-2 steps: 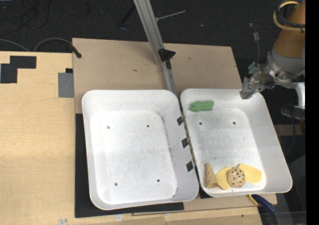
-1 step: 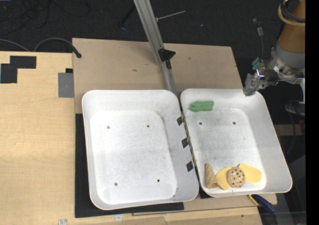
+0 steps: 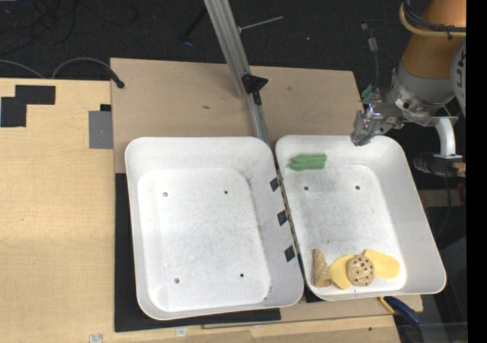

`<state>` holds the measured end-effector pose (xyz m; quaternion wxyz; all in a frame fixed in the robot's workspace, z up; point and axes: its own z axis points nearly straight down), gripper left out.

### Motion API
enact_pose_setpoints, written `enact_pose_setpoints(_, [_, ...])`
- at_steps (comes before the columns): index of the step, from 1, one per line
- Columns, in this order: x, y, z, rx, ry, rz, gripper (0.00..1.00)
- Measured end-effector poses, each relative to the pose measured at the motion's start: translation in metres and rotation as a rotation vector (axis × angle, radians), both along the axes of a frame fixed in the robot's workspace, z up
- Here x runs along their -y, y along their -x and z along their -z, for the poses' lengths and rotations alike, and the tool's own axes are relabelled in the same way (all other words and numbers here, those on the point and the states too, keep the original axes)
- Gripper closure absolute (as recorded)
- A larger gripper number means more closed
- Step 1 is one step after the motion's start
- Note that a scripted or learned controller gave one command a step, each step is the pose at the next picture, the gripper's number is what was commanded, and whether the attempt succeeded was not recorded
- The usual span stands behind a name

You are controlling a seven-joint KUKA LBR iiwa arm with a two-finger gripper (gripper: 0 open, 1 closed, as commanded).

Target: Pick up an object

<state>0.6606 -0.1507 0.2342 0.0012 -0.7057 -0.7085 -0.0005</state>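
A green block (image 3: 308, 161) lies at the far left of the right bin (image 3: 415, 204). At that bin's near end sit a tan wedge (image 3: 321, 268), a round brown cookie-like piece (image 3: 360, 269) and a yellow flat piece (image 3: 384, 265), all close together. My gripper (image 3: 363, 134) hangs over the bin's far right rim, well to the right of the green block. Nothing shows between or under its tips.
The left bin (image 3: 137, 182) stands beside the right one, joined by dark clips (image 3: 282, 217). A slanted metal rail (image 3: 232, 49) rises behind the bins. Cables and the orange-banded arm (image 3: 434, 37) crowd the right side.
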Motion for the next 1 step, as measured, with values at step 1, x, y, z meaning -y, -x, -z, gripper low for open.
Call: enact_pose_setpoints(1, [-0.0483,-0.0017,0.0085,-0.002,0.0,0.0,1.0])
